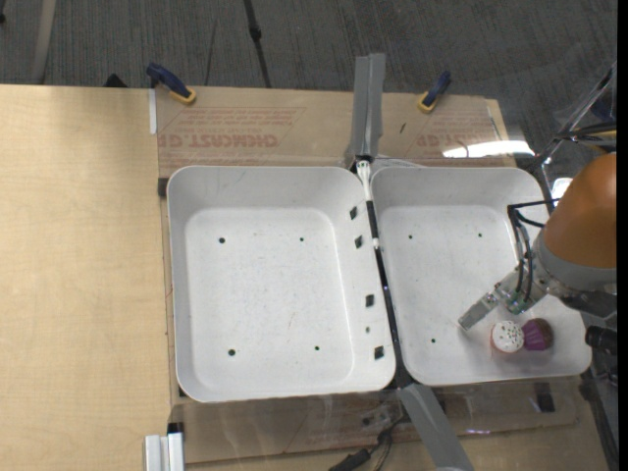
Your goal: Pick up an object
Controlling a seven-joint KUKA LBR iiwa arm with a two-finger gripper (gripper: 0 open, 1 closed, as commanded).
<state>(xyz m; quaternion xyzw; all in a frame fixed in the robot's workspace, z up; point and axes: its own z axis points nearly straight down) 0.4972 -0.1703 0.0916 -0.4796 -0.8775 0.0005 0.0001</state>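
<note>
The surface point(69, 263) is pale wood on the left, with a cardboard sheet point(245, 130) under the bins, clamped at its far edge by two clips point(169, 82). The left bin point(177, 263) sits next to the wood. A grey bar point(368, 106) runs down to the seam where the two bins meet.

The right bin point(442, 194) carries the only candidate for the task: a small object point(520, 337), with a white speckled round end toward the left and a purple part toward the right. It lies in the near right corner of that bin, close to the near wall. Its long axis looks to run roughly left to right, though it is too small to be sure of its shape.

The pincer point(491, 307) comes in from the right on the arm point(589, 224) and hangs just up and left of the object, very near it and possibly touching its white end. One grey finger point(476, 314) points down and left, away from the object. I cannot tell how wide the pincer stands, and nothing is seen between its fingers.

So the object lies toward the near right of the pincer. My judgement is that a grasp would need a short shift that way, with the nearby wall leaving little room.
</note>
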